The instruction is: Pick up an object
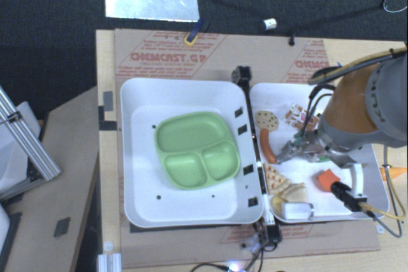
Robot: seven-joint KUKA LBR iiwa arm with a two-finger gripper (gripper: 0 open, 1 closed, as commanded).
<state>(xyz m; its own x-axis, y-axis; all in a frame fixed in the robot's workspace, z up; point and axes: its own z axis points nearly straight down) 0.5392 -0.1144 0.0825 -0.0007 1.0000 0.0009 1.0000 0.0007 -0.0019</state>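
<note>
On the desk: two white bins side by side, left bin (137,137) and right bin (376,197).
Left bin: green tray (194,150) with three parts, lying flat in the middle.
Right bin: toy food, many small bits.
Near the wall between the bins: round cookie (266,119), long red sausage (268,145), waffle piece (275,179), pale shell-shaped piece (290,191), white block (294,209).
Further right: orange block (327,179), apart from the rest, and a small red and white thing (294,114) near the top.
Arm: grey and orange arm (357,105), low over the right bin.
Gripper: gripper (294,148) low, just beside the sausage; open or shut, too dark and small to tell.
Held now: nothing seen between its tips.
Best pick, as a guess: the sausage, closest to the tip.
How to do it well: line up across the thin side of the sausage, go straight down, close slowly, lift slowly.
Watch out for: the bin wall close by, and the waffle piece near the sausage's lower end, easy to bump.
</note>
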